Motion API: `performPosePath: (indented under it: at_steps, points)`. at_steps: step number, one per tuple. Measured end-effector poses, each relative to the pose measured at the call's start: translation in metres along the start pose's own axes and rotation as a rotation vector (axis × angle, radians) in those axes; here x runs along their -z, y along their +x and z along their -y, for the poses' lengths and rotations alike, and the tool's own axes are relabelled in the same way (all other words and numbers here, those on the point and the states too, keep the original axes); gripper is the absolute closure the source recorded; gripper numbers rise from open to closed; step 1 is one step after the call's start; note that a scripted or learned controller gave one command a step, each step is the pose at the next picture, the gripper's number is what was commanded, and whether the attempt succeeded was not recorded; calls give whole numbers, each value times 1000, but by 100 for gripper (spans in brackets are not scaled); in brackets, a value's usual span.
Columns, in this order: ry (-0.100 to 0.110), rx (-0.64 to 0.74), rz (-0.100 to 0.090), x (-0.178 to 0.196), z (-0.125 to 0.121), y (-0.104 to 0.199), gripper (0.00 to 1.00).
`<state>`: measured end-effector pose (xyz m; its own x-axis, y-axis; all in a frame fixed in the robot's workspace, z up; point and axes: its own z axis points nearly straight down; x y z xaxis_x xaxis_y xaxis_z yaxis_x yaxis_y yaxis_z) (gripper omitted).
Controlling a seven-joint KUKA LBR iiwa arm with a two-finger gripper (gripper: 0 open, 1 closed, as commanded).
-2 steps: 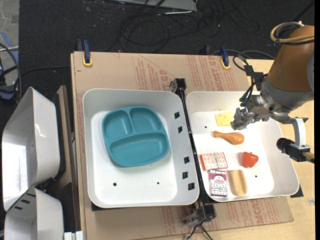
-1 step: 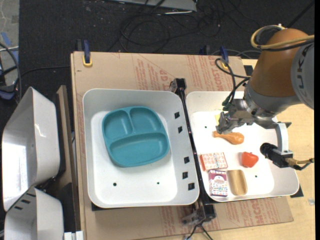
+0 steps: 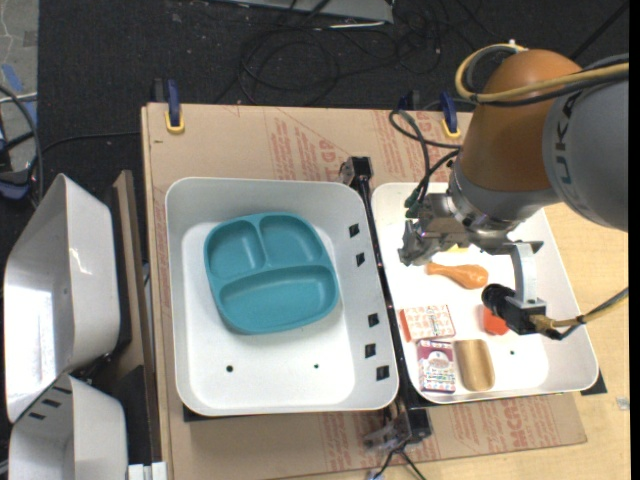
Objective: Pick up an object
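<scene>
Camera view, slanted from above: gripper [image 3: 424,236] low over the far left part of the right bin [image 3: 560,373], just beside the orange toy [image 3: 458,273], shaped like a drumstick and lying flat near the bin's middle. Impossible to tell whether open or closed (dark metal merges with cables there); nothing visibly held. Probably light hollow plastic, stiff, smooth and rounded, so liable to roll or squirt out sideways; best taken across the fat bulb, not the thin neck. Toward the near edge, a red-and-white card [image 3: 427,321], a pink packet [image 3: 436,365] and a tan block [image 3: 476,364], all lying flat and likely harder to pinch. Over in the left bin [image 3: 190,298], a teal divided plate [image 3: 270,271]. Readable writing: "UK" on the grey arm [image 3: 590,158]; red print on the cardboard bench [image 3: 300,148] too faint, packet labels too small.
</scene>
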<state>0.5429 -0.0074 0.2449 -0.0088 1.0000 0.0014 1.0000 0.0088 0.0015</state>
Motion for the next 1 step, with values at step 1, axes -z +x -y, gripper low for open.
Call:
performPosePath:
  at_steps: [1]
  points:
    - [3,0,0,-13,-6,54,100]
